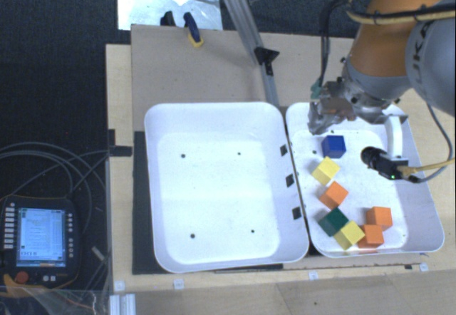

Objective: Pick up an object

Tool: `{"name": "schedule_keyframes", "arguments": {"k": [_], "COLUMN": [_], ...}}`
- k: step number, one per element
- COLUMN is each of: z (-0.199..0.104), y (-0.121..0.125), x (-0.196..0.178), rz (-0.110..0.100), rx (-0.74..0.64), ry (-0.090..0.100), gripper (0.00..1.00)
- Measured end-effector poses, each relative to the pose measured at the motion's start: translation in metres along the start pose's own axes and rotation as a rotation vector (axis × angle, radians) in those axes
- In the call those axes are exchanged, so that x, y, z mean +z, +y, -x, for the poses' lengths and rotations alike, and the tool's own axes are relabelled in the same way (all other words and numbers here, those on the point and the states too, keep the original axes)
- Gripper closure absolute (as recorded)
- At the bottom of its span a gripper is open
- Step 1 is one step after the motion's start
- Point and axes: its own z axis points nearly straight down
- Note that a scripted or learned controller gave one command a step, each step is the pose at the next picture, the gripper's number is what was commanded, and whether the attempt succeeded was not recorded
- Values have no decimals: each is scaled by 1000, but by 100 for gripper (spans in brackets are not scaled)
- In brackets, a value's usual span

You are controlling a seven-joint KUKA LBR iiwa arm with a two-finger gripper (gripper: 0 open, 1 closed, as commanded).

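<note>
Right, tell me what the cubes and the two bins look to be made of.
The cubes, such as the blue cube and green cube, look like painted wood or solid plastic: flat matte colour, crisp edges. The left bin and right bin look like thin moulded plastic: smooth white, rounded rims.

A robotics lab is indicated: an industrial arm (399, 28) is mounted over a plain board worktop (214, 71) on which two white bins (221, 185) are set, a teach pendant (39, 239) with a lit screen is laid on dark carpet beside trailing cables (64, 164), and a metal stand pole (242, 14) is fixed above
</note>
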Motion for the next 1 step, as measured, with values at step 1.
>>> {"name": "schedule_keyframes", "arguments": {"k": [1], "z": [-58], "y": [16], "x": [16], "rz": [-1], "rx": [-1], "ry": [0], "gripper": [100]}}
